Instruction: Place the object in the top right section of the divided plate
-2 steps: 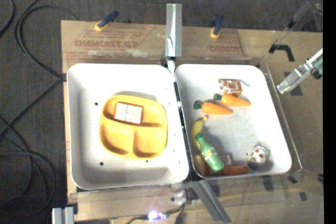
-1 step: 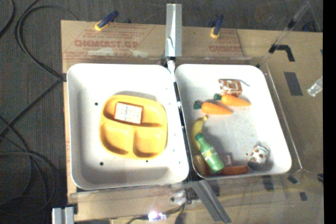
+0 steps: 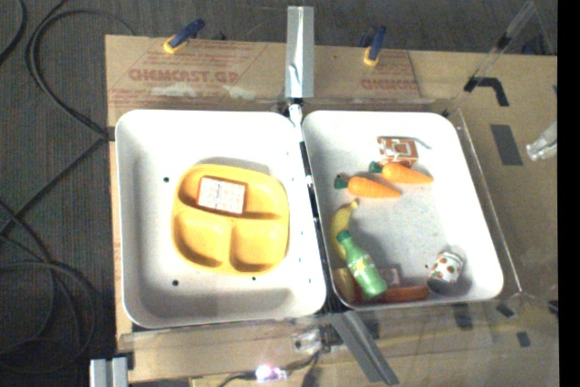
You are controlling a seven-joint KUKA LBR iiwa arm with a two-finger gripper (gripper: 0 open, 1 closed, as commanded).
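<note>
Two shallow white bins side by side on a bench covered with brown cardboard (image 3: 227,72). In the left bin (image 3: 145,222), a yellow divided plate (image 3: 233,240), near the middle, with one wide section at the far side and two smaller sections at the near side. Inside the wide far section, a flat white object (image 3: 222,194) with a reddish pattern, lying flat, a little left of that section's middle, and apart from the two near sections. In the right bin (image 3: 471,222), several small things. Toward the far side, a small brown and white box (image 3: 397,148), and just in front of it two carrots (image 3: 390,181), close together and lying crosswise. Near the bin's left wall, a yellow banana (image 3: 343,217), and below it a green bottle (image 3: 361,266), lying tilted. Beside the bottle at the near wall, a thin red thing (image 3: 408,293), too small to tell what. In the near right corner, a small white cup (image 3: 446,267) with red marks. At the far edge of the cardboard, two blue and yellow clamps (image 3: 184,35), and between them an upright metal bar (image 3: 300,50) above the gap between the bins. On the dark floor at left, black cables (image 3: 36,68).
</note>
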